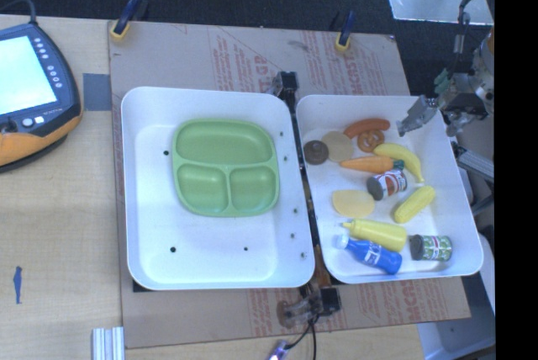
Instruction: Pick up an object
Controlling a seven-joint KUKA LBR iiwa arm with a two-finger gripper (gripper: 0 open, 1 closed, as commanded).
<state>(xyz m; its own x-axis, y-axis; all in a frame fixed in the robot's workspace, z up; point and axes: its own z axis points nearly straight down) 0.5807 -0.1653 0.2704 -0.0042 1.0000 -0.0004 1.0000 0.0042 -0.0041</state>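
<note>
Metal gripper (433, 116) above glossy white bin (467, 207); smooth green sectioned plate (226, 166)

The pincer (433, 116) hangs at the right edge, fingers spread, holding nothing.

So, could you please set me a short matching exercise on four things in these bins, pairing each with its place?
Things:
1. green tray
2. blue bottle
3. banana
4. tool

Places:
A. near front edge of right bin
B. over right bin's far right corner
C. alone in left bin
D. right bin, beside the carrot

Pairs: 1-C, 2-A, 3-D, 4-B
</note>
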